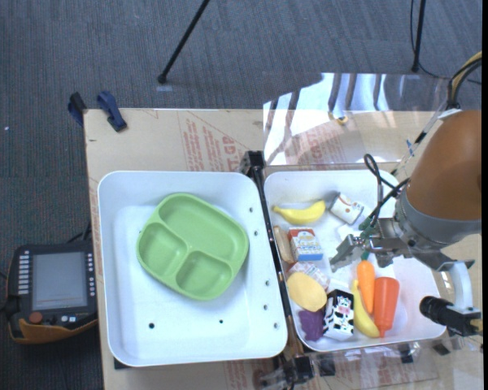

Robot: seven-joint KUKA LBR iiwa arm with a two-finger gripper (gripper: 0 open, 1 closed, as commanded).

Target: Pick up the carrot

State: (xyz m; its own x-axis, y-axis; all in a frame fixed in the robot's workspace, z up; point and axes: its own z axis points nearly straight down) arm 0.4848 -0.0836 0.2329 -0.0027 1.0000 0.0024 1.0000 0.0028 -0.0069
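Observation:
The carrot (365,287) is a slim orange piece lying lengthwise in the right bin (281,187), between a yellow piece (364,320) and a thicker orange-red piece (385,303). My gripper (363,253) hangs right over the carrot's far end, fingers open, one to each side of that end. Nothing is lifted; the carrot rests on the bin floor. The arm's grey and orange wrist covers the bin's right side.
The right bin also holds a banana (302,212), a small white can (346,209), a red-and-white carton (307,244), a yellow lump (307,291), a purple piece (311,325) and a cow-patterned box (338,314). A green divided plate (193,246) lies in the left bin (122,331).

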